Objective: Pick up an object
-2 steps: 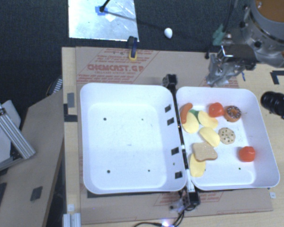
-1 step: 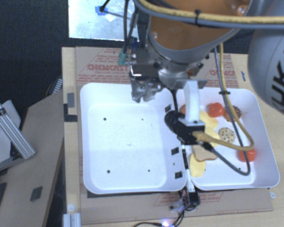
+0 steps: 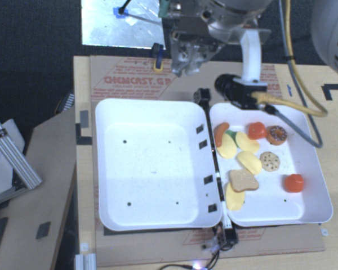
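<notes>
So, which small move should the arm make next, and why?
Probably move the end effector toward the right white bin and centre it above one object, perhaps the round red tomato-like piece, which lies apart from the others. The end effector hangs high above the cardboard beyond the bins, while all the toy food lies in the right bin.

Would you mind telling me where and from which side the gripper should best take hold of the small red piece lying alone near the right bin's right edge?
Probably straight from above, closing across the middle of the red piece. It looks squat and rounded, and sits apart from the cookie and bread slice, so the fingers have room on either side. The bin wall lies close on its right, so a side approach looks cramped.
</notes>
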### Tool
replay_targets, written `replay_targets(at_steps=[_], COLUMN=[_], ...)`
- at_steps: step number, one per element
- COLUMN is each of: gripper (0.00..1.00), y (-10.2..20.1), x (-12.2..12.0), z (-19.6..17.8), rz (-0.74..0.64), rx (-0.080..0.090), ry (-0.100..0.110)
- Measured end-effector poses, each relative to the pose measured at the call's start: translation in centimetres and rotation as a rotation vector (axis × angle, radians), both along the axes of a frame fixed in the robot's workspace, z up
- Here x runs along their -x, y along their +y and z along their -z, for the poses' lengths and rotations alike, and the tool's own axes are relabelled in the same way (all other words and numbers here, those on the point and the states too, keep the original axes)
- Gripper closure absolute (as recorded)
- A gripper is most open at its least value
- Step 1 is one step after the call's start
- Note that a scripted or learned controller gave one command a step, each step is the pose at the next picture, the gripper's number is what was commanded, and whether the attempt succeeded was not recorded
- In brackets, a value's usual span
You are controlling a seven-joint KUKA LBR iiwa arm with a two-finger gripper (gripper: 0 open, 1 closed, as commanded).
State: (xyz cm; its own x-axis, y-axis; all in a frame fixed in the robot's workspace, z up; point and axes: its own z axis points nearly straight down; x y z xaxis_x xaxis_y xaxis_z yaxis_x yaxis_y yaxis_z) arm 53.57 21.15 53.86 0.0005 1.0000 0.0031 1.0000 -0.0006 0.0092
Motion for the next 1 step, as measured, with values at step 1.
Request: replay_targets(at_steps=[1], gripper=[1.0], y=[2.45], x=[4.74], z=[3.95], rz=[-0.008], rx=[0.003], ry=[0.012])
